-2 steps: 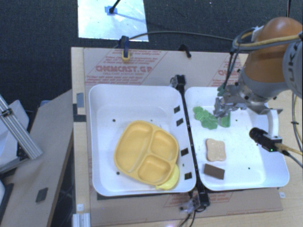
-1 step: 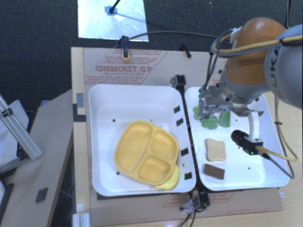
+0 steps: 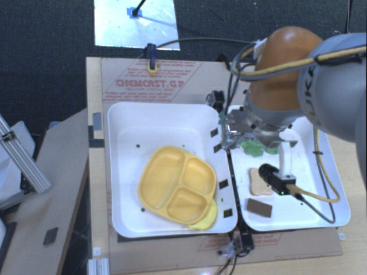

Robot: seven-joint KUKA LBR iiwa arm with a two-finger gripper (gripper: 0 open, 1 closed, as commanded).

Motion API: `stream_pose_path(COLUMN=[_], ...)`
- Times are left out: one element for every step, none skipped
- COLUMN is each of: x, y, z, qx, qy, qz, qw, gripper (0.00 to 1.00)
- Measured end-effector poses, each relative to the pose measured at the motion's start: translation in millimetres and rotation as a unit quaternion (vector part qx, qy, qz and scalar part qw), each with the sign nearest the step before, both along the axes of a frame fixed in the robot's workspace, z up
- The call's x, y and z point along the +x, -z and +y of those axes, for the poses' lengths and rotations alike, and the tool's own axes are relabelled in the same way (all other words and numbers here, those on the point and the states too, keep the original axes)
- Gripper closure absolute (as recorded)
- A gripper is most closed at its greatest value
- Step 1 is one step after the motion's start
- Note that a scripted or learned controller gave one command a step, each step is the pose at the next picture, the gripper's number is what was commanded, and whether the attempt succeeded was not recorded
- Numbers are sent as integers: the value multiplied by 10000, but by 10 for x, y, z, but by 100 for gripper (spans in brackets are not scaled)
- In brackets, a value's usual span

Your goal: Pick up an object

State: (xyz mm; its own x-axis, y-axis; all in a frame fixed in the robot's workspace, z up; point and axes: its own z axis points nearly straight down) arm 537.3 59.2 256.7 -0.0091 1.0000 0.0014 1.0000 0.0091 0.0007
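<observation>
Nearest the front, a brown block (image 3: 259, 207) is noted lying flat in the right bin (image 3: 298, 217), with a toast-shaped slice (image 3: 256, 182) just behind it and a green object (image 3: 252, 148) further back, beside the wall shared with the left bin (image 3: 132, 153). The gripper (image 3: 250, 136) is poised over the green object, judged the likely target; its opening is hidden by the wrist and cannot be told. A straight descent centred on that object is advised, kept clear of the wall.

Big red letters on the brown sheet (image 3: 152, 82) spell CHEMCAST GP. The grey arm (image 3: 338, 90) shows the letters UK.
</observation>
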Motion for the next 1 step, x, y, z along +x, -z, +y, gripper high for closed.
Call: stream_pose_path(x=[-38], y=[10], z=[503], qx=[6], qy=[-6], qz=[-2], qw=[10000], gripper=[100])
